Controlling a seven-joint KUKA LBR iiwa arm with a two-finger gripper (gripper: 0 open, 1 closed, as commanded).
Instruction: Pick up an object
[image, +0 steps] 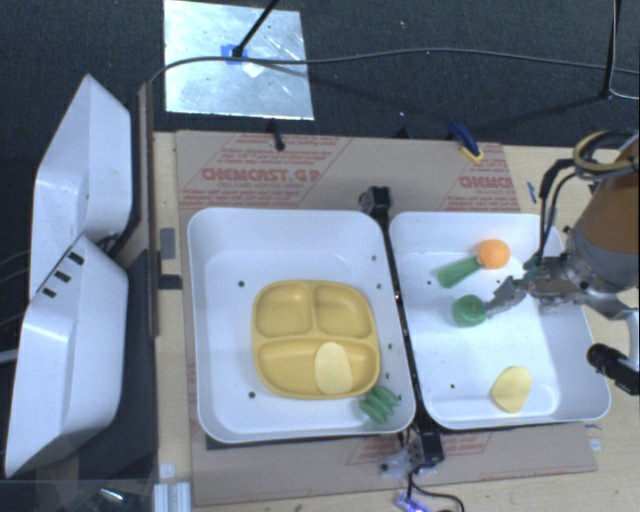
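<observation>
End effector: the end effector (497, 298) is low in the right bin (570, 400). I cannot tell how it is set.
Closest thing: a green cup (467, 311) touches its tip or sits just beside it.
Others: an orange ball (492, 254) and a green stick (458, 270) are just behind; a yellow piece (511, 388) is near, toward the front.
Done: nothing is lifted yet.
Left: grab one thing and raise it.

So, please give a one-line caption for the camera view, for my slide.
KUKA arm's claw beside a green round object in the right bin; yellow divided plate in the left bin.
</observation>
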